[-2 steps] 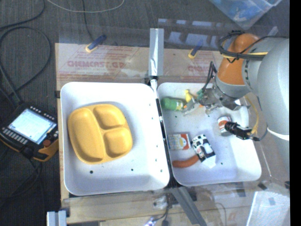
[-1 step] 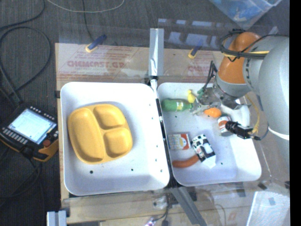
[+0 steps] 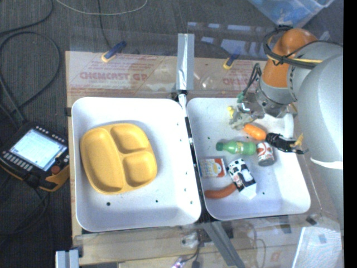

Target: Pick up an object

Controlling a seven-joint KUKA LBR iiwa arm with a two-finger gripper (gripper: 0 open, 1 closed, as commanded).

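Grey arm (image 3: 326,99), orange wrist band (image 3: 284,57)

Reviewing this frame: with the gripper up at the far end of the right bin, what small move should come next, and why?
Probably a short drop onto the carrot. The gripper sits at the far end of the right bin, just beside the carrot, which is the nearest thing to it. The green bottle and the can lie farther toward the near side. Whether anything is between the fingers cannot be told.
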